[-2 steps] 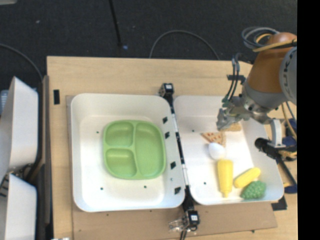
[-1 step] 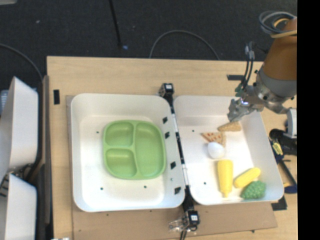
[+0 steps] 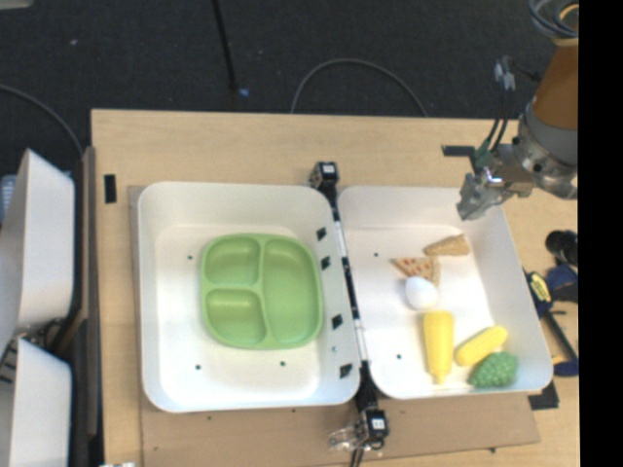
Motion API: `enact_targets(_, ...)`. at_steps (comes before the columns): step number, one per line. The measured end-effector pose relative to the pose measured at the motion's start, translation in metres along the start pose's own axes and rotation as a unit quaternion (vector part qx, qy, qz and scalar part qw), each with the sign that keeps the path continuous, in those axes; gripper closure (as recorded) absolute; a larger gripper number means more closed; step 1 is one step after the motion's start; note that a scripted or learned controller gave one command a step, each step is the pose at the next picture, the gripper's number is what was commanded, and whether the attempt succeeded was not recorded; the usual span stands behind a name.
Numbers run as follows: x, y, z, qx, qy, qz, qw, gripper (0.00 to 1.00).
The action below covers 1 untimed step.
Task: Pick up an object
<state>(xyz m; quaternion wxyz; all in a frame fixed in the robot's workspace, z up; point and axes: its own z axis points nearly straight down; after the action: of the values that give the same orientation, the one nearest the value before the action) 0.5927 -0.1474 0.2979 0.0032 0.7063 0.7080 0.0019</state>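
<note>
**Mia:** Where is the gripper [image 3: 477,202]?

**Sam:** It hangs over the far corner of the right bin [image 3: 389,212]. Nothing is between its fingers. I cannot tell if they are spread or squeezed.

**Mia:** What could it pick up?

**Sam:** The closest thing is the tan wedge [image 3: 447,246], just below the gripper. A bit further lie the cracker piece [image 3: 417,267] and the white egg [image 3: 421,293]. The yellow block [image 3: 437,344], the corn [image 3: 481,344] and the green bumpy toy [image 3: 494,370] sit further off, at the near edge.

**Mia:** And the green plate [image 3: 261,291]?

**Sam:** Far off to the side, in the left bin [image 3: 165,358].

**Mia:** So is the job done?

**Sam:** No. I think everything is left: going down, grabbing, lifting.
</note>
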Motion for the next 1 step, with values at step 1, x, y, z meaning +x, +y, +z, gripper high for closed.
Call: enact_targets(1, 0.0493, 0.0057, 0.0091, 0.003, 0.0, -0.001, 1.0, 1.0)
